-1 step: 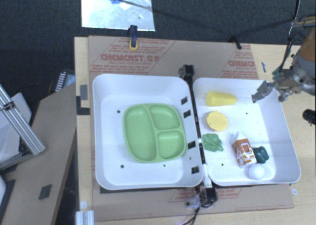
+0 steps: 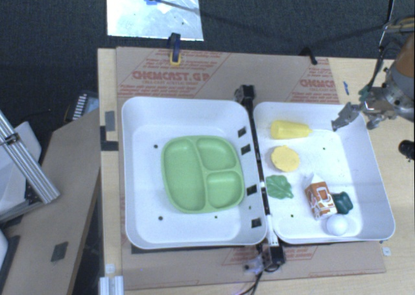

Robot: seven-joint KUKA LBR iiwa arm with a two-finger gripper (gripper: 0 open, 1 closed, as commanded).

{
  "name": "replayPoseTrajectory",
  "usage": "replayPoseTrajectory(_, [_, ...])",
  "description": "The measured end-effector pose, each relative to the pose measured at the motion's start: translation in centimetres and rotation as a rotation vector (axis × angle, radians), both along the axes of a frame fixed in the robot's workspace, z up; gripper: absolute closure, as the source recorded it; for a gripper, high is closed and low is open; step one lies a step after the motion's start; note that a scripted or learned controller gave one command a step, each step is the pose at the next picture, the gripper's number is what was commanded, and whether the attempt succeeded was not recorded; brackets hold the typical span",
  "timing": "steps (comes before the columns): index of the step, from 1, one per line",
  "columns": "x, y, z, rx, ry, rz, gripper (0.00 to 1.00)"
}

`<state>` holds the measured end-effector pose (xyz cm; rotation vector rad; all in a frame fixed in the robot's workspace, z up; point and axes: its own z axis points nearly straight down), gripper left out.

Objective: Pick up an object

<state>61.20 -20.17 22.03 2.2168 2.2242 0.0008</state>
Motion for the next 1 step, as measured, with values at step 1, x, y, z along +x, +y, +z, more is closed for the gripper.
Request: replayPoseTrajectory(1, [0.16, 0.0, -6.25, 0.001, 0.003, -0.002, 0.0])
